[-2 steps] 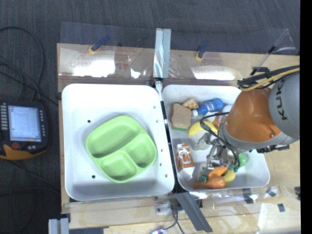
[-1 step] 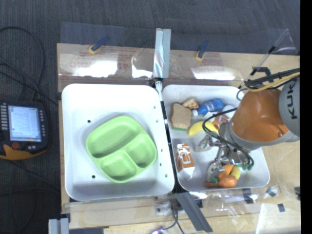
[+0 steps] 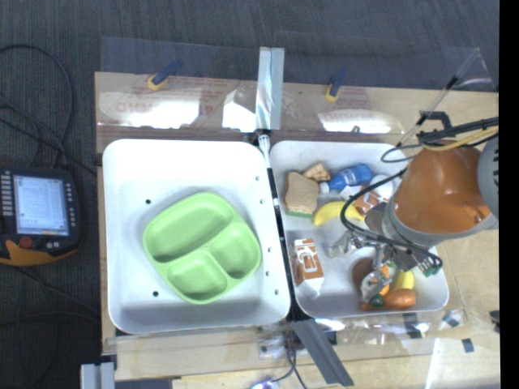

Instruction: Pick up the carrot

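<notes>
Carrot (image 3: 397,299) near right bin's front wall (image 3: 373,312); carton (image 3: 306,262) print unreadable, maybe orange-white.

2 white bins sit side by side on the bench. The left bin (image 3: 130,217) holds a green divided plate (image 3: 203,245). In the right bin (image 3: 438,298), the gripper (image 3: 381,278) hangs low over the near right corner, just beside the carrot (image 3: 397,300). A banana (image 3: 328,213), a bread slice (image 3: 302,193) and a blue bottle (image 3: 350,175) lie farther back.
</notes>
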`<state>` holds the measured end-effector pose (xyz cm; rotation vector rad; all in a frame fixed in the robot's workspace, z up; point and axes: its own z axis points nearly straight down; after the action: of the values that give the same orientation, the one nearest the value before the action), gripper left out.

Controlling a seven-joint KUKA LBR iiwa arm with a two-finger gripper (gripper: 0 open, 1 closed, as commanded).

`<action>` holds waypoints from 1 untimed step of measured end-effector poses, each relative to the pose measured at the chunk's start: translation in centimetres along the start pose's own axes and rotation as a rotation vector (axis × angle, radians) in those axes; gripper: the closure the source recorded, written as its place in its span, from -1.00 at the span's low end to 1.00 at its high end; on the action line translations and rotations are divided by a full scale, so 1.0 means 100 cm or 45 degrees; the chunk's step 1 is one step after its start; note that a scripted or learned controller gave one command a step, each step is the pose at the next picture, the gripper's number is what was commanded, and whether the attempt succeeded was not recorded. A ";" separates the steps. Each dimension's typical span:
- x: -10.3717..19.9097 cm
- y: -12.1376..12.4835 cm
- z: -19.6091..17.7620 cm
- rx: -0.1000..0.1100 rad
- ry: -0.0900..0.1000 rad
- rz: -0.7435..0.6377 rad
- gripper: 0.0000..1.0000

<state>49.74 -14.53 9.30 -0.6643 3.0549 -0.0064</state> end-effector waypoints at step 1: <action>-0.002 0.000 -0.011 0.002 -0.001 0.000 1.00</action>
<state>49.88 -14.45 10.42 -0.6638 3.0544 -0.0081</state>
